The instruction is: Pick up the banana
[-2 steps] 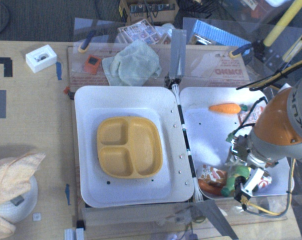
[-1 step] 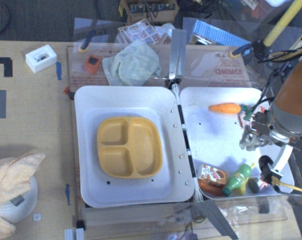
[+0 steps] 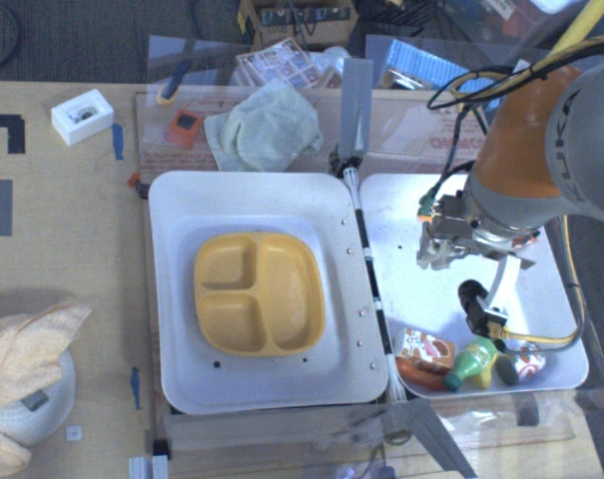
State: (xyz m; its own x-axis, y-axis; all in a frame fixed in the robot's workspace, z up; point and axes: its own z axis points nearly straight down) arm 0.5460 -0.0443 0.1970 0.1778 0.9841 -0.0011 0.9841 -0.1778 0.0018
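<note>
1. Currently the pincer (image 3: pixel 436 255) hangs over the middle of the right bin (image 3: pixel 401 208), arm reaching in from the right; cannot tell whether it is open or closed, and nothing is visibly between its tips.
2. No clear banana visible. Closest candidate is a small yellow piece (image 3: pixel 505 367) in the clutter at the right bin's near edge, partly hidden, so can't confirm.
3. That clutter, left to right: a red-and-white packet (image 3: pixel 427 347) over an orange-brown item (image 3: pixel 417 373), a green-yellow bottle-shaped toy (image 3: pixel 469 361), the yellow piece, a small red-white item (image 3: pixel 529 364).
4. Pincer sits well apart from that pile, on the far side of it.
5. Left bin (image 3: pixel 172 218) holds a yellow divided plate (image 3: pixel 260 293), centred.
6. Crumpled pale green cloth (image 3: pixel 266 126) lies on the counter (image 3: pixel 52 208) beyond the left bin.
</note>
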